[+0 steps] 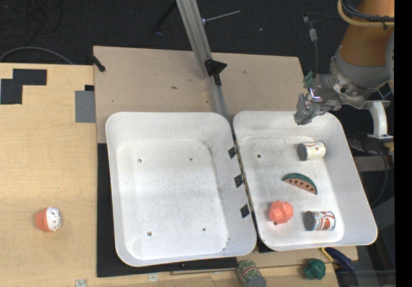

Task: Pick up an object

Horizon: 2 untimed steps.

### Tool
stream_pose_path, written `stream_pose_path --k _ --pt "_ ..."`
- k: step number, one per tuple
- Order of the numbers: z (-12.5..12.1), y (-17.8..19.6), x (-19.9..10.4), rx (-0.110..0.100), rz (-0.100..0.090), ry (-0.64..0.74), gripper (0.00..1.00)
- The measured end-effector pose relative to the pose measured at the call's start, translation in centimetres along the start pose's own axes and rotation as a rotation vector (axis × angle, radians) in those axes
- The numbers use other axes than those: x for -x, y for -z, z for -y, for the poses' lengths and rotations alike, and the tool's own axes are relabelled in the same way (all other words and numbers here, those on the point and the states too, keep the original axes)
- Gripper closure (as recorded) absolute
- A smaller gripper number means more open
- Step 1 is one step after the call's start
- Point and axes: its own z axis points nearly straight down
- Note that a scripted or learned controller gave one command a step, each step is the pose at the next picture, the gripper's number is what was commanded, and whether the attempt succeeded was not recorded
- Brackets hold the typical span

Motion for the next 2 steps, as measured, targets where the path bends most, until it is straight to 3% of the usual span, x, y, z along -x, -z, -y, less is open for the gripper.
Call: stream_pose_path --k 1,2 --pt "2.7 -1.6 -3.6 -0.009 -0.002 0.001 1.00" --pt "5.5 -2.6 -9.1 -0.011 -0.003 0.004 1.00"
